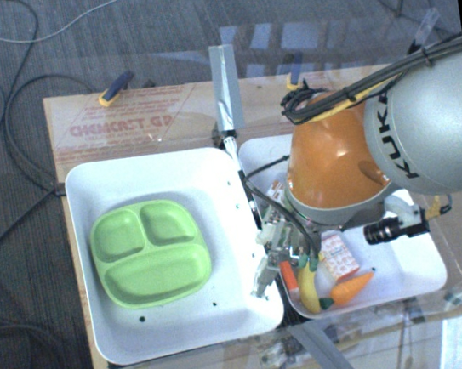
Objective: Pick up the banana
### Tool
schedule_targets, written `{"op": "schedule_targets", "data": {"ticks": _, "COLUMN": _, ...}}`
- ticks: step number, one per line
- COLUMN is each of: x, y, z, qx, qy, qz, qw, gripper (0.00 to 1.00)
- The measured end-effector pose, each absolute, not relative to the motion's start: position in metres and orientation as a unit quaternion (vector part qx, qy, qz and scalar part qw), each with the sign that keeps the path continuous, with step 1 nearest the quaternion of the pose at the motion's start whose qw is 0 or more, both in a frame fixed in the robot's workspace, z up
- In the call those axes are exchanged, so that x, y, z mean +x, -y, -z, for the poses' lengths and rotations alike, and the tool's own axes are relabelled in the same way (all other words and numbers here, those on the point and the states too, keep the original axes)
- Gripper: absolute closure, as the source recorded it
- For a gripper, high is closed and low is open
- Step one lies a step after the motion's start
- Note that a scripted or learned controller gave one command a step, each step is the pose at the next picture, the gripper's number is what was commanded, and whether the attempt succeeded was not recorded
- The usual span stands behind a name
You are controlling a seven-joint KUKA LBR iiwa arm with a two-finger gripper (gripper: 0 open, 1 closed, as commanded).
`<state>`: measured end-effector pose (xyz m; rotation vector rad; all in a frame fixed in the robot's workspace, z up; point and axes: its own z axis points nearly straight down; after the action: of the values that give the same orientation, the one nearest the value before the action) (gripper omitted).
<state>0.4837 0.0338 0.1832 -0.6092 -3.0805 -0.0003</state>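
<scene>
In the camera view, the grey and orange arm's gripper (288, 252) hangs low over the right-hand shallow white bin (417, 276), its state impossible to tell. The curved yellow banana (308, 291) lies near the bin's front left corner, just below the gripper, beside an orange plastic carrot (351, 289). The left-hand shallow white bin (130, 345) holds a green sectioned plate (148, 253).

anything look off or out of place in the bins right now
Nothing looks spilled or damaged. The green divided plate lies flat in the left bin. In the right bin, the banana, a carrot and a small printed packet are crowded into the front-left corner beneath the gripper.
</scene>
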Motion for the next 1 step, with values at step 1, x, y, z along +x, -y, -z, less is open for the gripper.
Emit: {"op": "schedule_targets", "data": {"ticks": 1, "x": 0.4838, "y": 0.0389, "z": -0.1836, "qx": -0.033, "qy": 0.999, "qz": -0.0006, "qw": 0.000, "gripper": 0.00}}
